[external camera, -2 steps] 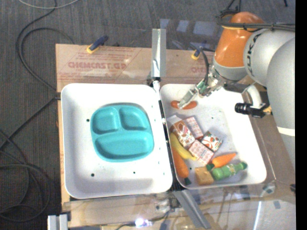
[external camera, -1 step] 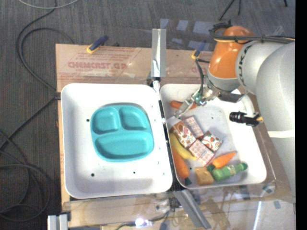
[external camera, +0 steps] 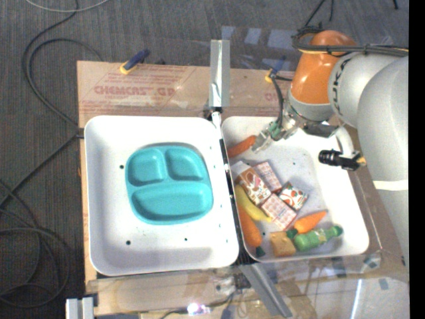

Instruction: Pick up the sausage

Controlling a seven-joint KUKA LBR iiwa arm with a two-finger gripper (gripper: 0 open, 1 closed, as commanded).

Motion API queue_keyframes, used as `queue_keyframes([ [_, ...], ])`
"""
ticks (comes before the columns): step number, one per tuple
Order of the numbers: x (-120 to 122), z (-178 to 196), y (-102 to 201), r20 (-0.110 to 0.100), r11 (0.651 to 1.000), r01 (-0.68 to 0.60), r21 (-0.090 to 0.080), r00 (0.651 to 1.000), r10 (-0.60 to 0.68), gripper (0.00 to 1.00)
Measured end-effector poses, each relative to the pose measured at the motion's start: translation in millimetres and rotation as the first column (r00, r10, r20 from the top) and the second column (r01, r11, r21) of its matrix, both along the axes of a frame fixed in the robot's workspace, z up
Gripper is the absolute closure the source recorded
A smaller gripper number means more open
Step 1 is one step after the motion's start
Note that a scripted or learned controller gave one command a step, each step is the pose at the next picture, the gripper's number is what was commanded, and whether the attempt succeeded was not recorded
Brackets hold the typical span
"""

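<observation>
I judged the step to be the approach. The gripper (external camera: 271, 134) hung over the far end of the right bin (external camera: 352, 208); I could not tell how far it stood open, and nothing showed in its grasp. The sausage (external camera: 240, 145) (reddish-orange, slanted) lay just left of it, near the bin wall. The next move called for a short shift left, then a descent. I counted one sausage, three small cartons (external camera: 270, 193), one banana (external camera: 250, 207), one teal tray (external camera: 170, 183).
</observation>
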State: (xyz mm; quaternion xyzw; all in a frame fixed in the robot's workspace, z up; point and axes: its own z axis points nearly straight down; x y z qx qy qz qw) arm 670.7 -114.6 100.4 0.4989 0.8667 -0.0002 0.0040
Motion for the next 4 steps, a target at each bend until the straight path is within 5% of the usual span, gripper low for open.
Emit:
queue_keyframes([
  [1, -2, -2, 2, -0.013, 1.0, -0.001, 0.004, 1.0, 0.001, 0.0],
  [2, -2, -11, 9, -0.011, 0.991, 0.135, 0.005, 0.991, -0.135, 0.0],
  [3, 0, 0, 8, -0.001, 0.991, 0.134, 0.003, 0.991, -0.134, 1.0],
  [4, -2, 175, 96, -0.005, 0.995, 0.095, 0.004, 0.995, -0.095, 1.0],
])
